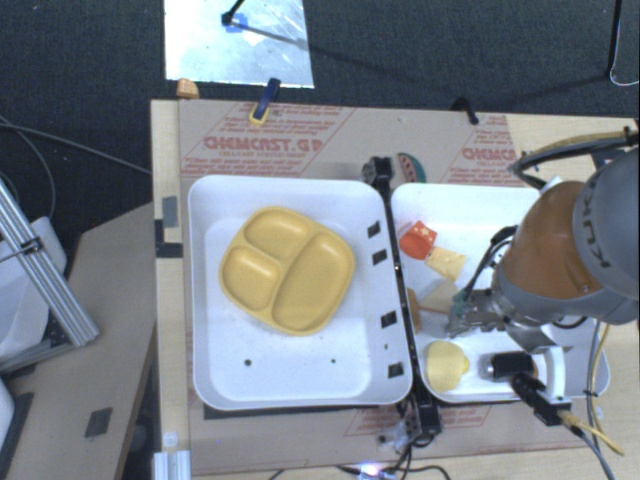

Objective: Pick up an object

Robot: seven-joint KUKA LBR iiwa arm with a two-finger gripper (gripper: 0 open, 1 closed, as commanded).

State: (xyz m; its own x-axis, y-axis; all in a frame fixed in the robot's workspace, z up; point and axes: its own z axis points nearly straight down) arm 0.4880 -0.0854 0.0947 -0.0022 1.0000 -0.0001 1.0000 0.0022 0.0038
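Observation:
In the right bin point(470, 196) lie a small red block point(418, 238), a pale yellow wedge point(446, 262) just below it, and a round pale yellow piece point(446, 364) near the front wall. A tan stick-like piece point(425, 306) lies between them. The arm's grey wrist point(545, 268) with its orange band hangs over the bin's right half. My gripper point(464, 316) points down at the bin floor right beside the tan piece, above the round yellow piece. The arm hides whatever lies further right in the bin.
The left bin point(215, 368) holds a yellow divided plate point(288, 268). A black divider with clips point(392, 268) runs between the bins. Cables and a black-and-white module point(520, 366) sit under the wrist. A yellow-and-blue item point(264, 101) lies on the cardboard behind the bins.

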